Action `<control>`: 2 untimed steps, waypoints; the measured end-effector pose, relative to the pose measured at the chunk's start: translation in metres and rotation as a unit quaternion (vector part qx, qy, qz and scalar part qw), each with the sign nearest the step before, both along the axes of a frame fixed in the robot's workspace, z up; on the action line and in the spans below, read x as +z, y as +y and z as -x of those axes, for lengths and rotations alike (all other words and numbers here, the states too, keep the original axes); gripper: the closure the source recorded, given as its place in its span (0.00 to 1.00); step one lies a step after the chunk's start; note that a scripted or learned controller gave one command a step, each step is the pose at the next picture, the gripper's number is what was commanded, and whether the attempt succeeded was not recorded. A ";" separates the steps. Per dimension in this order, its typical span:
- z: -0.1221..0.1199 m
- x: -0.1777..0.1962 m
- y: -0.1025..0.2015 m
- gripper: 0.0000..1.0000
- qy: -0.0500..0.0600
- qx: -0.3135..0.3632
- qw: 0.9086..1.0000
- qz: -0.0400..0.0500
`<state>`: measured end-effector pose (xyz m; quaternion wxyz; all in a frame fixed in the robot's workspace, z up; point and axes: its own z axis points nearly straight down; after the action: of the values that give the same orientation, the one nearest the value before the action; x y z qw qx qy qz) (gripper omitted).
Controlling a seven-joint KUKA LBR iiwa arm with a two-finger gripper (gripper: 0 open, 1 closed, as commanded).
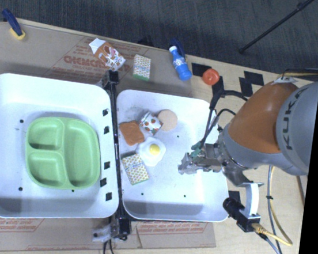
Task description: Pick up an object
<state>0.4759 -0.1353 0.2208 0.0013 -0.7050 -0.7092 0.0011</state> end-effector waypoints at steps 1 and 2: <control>0.000 0.021 -0.028 1.00 -0.001 -0.001 1.000 0.000; 0.000 0.015 -0.027 1.00 0.000 0.000 1.000 0.000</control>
<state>0.4761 -0.1627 0.2363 0.0019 -0.7053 -0.7089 0.0011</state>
